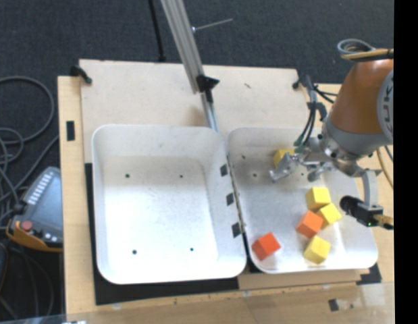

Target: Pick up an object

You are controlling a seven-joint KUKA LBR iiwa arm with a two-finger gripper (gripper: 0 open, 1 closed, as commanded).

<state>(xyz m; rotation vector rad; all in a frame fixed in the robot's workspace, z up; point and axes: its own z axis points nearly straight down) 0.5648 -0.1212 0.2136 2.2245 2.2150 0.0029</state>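
Camera view
Arm: the grey KUKA arm (360, 106), its orange band uppermost, reaches in from the right over the upper part of the right bin (256, 147).
Gripper: the gripper (284, 169) hangs low in that bin's upper left part; whether its fingers are apart or closed, I cannot tell.
Held object: a small yellow block (282, 156) sits right against the gripper's tip, partly hidden by it; whether it is gripped or merely beside the tip cannot be told.
Yellow cubes: one (318, 196) lies near the bin's middle right, another (330, 213) just below and right of it, and a third (317, 249) near the lower rim.
Orange cubes: one (309, 224) touches or nearly touches the second yellow cube; the other (266, 246) lies apart at the lower left corner.
Left bin: the left bin (100, 181) stands beside the right one, their rims meeting.
Surroundings: an aluminium post (185, 39) slants up behind the bins; a handheld pendant (41, 208) and cables (13, 127) lie on the dark floor at left.
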